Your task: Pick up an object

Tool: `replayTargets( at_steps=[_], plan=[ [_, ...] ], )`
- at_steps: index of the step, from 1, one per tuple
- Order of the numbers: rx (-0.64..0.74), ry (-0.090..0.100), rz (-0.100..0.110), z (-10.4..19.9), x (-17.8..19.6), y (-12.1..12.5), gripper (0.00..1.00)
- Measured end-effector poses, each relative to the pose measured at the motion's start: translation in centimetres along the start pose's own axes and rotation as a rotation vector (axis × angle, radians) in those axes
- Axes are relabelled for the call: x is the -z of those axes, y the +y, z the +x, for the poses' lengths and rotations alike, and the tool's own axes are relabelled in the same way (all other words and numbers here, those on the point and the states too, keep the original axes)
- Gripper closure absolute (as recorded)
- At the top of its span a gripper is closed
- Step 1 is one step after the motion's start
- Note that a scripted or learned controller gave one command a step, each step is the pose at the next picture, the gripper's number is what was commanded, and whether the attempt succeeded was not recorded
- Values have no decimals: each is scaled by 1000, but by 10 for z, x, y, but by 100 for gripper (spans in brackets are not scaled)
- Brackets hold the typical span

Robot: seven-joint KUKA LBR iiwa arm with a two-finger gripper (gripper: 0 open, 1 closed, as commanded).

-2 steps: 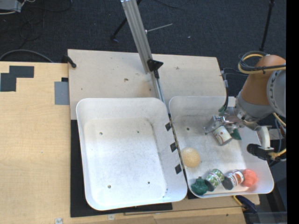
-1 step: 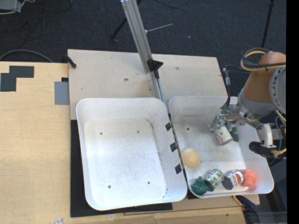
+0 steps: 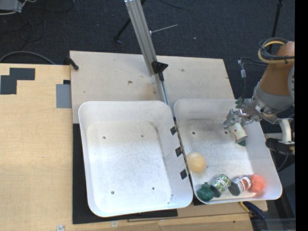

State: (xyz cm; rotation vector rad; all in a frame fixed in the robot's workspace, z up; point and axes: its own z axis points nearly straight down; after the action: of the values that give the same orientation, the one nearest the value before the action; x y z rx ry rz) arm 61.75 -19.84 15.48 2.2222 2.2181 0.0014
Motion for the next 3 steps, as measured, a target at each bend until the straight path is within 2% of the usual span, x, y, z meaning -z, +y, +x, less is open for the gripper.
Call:
replayTargets(
  at_steps=[1, 2, 3],
  plan=[
    [3, 0, 0, 2, 43, 0, 100],
    [4, -1, -3, 8, 103, 7, 100],
    [6, 1, 2, 8, 112, 7, 100]
  ],
)
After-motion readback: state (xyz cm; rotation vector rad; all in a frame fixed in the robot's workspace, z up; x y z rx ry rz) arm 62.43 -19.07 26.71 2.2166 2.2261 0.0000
